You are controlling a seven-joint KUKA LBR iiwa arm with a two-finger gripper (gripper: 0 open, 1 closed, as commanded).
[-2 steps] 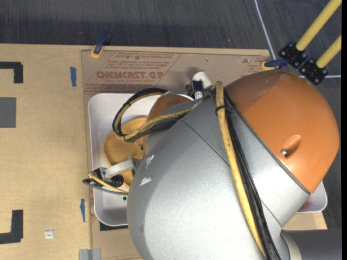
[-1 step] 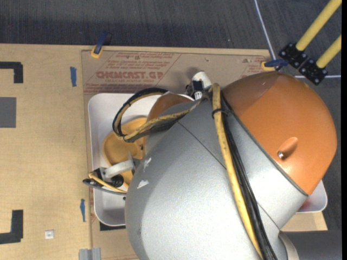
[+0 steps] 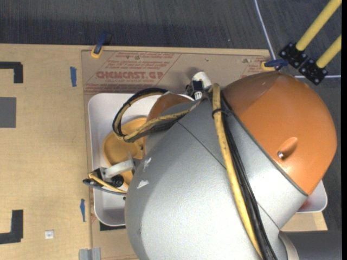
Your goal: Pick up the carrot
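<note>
In the left bin (image 3: 97,118), my tool (image 3: 108,179) hangs low beneath my arm (image 3: 217,188); apart or together, I cannot tell. An orange shape (image 3: 115,148) beside it may be the carrot. It's probably stiff, light and smooth, so I'd grip across its middle.

Carrot's hidden under the arm right now; nothing in the left-centre of the frame can be told as it.
</note>
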